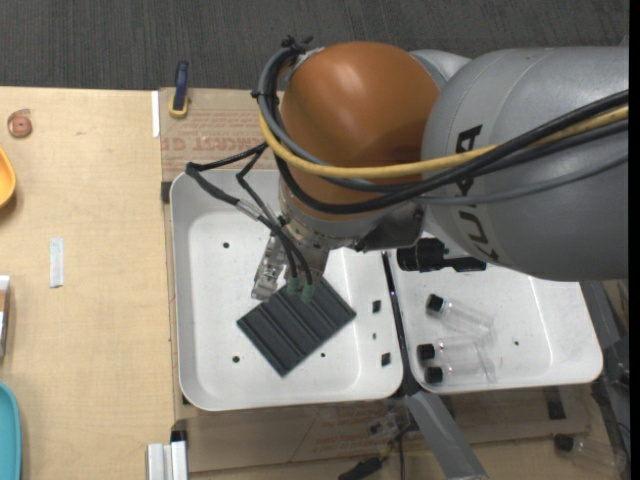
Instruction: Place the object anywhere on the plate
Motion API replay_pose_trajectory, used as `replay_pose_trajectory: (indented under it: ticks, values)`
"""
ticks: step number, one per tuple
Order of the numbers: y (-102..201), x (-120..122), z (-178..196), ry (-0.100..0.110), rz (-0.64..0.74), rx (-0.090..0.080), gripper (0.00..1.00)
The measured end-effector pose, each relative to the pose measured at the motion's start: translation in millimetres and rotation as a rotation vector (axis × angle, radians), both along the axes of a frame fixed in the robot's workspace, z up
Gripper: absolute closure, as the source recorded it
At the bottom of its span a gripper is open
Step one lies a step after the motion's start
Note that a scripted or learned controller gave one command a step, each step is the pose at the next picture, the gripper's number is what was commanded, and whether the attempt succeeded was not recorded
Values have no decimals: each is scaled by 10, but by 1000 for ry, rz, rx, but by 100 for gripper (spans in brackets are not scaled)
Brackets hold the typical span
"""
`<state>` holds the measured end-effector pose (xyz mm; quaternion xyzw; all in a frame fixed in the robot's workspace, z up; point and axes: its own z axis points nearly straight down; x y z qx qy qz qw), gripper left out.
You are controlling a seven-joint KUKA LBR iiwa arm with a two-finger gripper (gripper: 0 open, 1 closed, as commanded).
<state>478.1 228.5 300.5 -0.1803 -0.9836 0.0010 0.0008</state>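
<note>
You're looking down on 2 white bins. The arm, grey w/ an orange band, reaches over the left bin. Its gripper hangs just above a dark ribbed plate, which lies flat in that bin, directly below the tool. Whether it has hold of anything can't be told; the wrist blocks it. To the tool's right, in the other bin, lie 3 clear vials w/ black caps, well apart. Looks like the placing step: next you'd lower and release over the plate.
</note>
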Motion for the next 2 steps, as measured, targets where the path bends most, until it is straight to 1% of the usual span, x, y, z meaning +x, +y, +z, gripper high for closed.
replay_pose_trajectory:
  ticks: [1, 2]
  values:
    - [-1, 1, 0, 0, 0, 0, 0]
    - [-177, 783, 363, -5, 519, 3, 0]
